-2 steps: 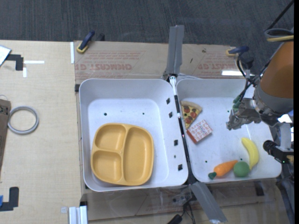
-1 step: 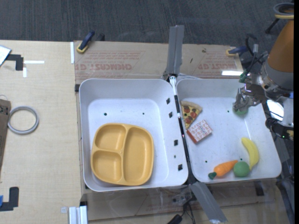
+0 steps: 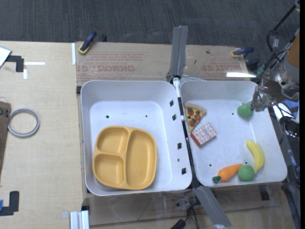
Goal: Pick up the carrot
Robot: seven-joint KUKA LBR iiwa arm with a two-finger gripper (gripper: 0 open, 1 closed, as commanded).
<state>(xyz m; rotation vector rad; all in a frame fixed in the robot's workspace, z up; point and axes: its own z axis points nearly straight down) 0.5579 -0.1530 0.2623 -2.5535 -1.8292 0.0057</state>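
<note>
The carrot is orange with a green stub end and lies near the front edge of the right bin, tilted, its thick end touching a green ball. My gripper hangs at the right bin's far right side, well behind the carrot. It is next to a small green fruit, whether touching it or not I cannot tell. Nothing of the carrot is near the gripper.
A banana lies just behind the green ball. A pizza slice and a red-and-white box sit at the right bin's left side. The left bin holds a yellow divided plate. A tape roll lies on the bench.
</note>
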